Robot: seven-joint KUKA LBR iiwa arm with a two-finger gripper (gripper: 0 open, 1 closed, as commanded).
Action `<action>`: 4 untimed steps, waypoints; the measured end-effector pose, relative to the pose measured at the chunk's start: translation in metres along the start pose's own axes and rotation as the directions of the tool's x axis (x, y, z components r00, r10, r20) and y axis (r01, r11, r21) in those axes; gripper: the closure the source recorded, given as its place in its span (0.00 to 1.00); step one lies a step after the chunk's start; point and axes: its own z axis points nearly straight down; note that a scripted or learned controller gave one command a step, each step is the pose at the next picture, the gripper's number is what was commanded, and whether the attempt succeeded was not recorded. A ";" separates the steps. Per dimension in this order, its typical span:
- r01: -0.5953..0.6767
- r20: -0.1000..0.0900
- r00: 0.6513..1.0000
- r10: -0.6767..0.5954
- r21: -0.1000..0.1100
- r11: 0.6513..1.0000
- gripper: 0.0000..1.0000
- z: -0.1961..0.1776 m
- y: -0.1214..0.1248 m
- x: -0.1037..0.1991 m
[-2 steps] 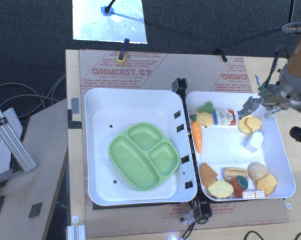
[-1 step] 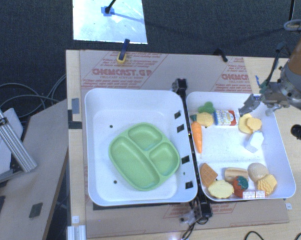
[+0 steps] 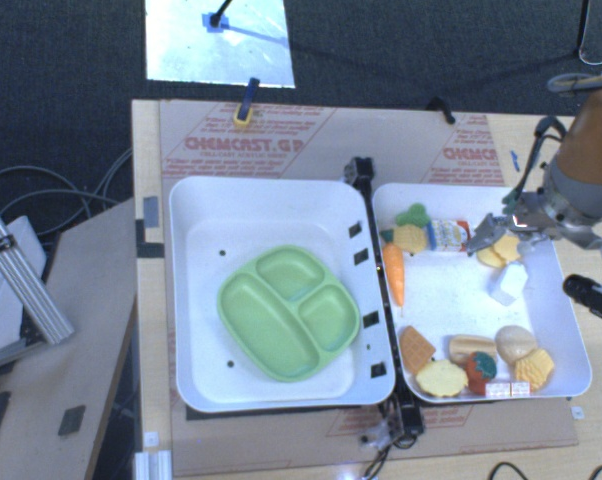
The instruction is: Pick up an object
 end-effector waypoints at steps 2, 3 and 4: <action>0.003 0.000 1.000 -0.003 -0.013 1.000 0.00 0.096 -0.005 -0.001; 0.001 0.002 1.000 -0.001 -0.009 1.000 1.00 0.086 -0.007 -0.002; 0.003 0.003 1.000 -0.003 -0.010 1.000 1.00 0.022 -0.001 -0.005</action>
